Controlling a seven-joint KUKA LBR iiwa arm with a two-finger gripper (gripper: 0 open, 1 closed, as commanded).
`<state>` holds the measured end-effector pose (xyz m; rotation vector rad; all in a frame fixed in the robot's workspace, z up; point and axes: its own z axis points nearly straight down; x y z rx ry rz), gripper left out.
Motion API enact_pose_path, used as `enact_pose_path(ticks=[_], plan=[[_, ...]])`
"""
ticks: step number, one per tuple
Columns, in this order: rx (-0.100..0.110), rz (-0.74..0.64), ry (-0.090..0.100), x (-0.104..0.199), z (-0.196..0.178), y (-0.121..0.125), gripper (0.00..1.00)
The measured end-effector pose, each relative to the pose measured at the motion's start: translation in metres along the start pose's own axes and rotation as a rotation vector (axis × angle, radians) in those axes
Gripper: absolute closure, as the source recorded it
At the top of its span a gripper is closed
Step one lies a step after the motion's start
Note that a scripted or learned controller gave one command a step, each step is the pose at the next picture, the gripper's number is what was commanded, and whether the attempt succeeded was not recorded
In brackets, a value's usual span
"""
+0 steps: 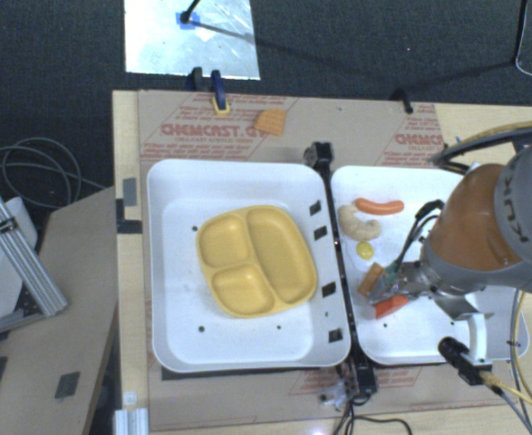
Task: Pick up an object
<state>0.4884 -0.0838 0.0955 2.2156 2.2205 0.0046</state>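
Right bin (pixel 401 347): gripper (pixel 385 290) low over floor near divider, at brown piece (pixel 372 281) and red-orange piece (pixel 392 305). Fingers: apart or together, cannot tell; wrist masks them. Orange sausage (pixel 378 207), pale lump (pixel 359 223), small yellow bit (pixel 364 250) toward far edge. Yellow divided tray (pixel 256 261) in left bin (pixel 170 243). Risks, judged: two pieces crowded, so pinch between them, nudge aside, or slip on lift

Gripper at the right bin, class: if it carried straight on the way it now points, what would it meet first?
The gripper points left and down into the right bin. First in its line is probably the orange-red item or the brown piece by its tip. Depth is unclear from one slanted view.
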Motion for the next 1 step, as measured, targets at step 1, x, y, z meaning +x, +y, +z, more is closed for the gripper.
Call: enact_pose_path(ticks=[1], plan=[[-0.008, -0.01, 0.002, 0.0617, -0.0945, 0.0533, 1.0]])
